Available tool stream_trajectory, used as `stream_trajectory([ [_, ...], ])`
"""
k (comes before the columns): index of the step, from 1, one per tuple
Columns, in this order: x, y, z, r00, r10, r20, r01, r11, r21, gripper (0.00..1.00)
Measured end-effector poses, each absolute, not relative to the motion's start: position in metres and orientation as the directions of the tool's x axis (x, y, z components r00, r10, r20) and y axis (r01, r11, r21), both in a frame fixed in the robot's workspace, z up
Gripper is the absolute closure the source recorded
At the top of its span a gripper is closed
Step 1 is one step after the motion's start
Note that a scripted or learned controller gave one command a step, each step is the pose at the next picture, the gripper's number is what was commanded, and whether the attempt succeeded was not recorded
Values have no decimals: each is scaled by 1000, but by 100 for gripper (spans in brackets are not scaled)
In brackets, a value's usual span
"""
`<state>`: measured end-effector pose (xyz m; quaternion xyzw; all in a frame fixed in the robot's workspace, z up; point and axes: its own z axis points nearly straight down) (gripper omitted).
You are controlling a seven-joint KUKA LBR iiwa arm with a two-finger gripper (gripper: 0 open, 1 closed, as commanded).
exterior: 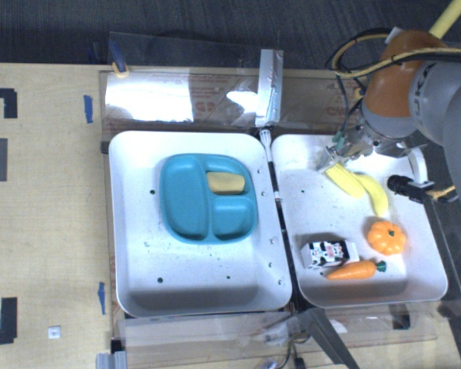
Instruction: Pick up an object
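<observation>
Yellow banana (pixel 359 186) lies in the right bin (pixel 426 279), directly below the gripper (pixel 339 152), its upper end at or just under the tool tip. Its long axis runs diagonally down and rightward, away from the tool. Gripper state cannot be determined. Pumpkin (pixel 386 237) and carrot (pixel 353 270) lie farther off.

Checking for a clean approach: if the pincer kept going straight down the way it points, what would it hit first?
Probably the banana: the pincer hangs just over its upper end in the right bin. Height above it is unclear from this single slanted view.
</observation>
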<state>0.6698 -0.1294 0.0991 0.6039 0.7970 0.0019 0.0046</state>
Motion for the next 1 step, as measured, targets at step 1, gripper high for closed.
stream_trajectory([
  [1,670,-49,191,-265,964,-2,964,265,13,100],
])
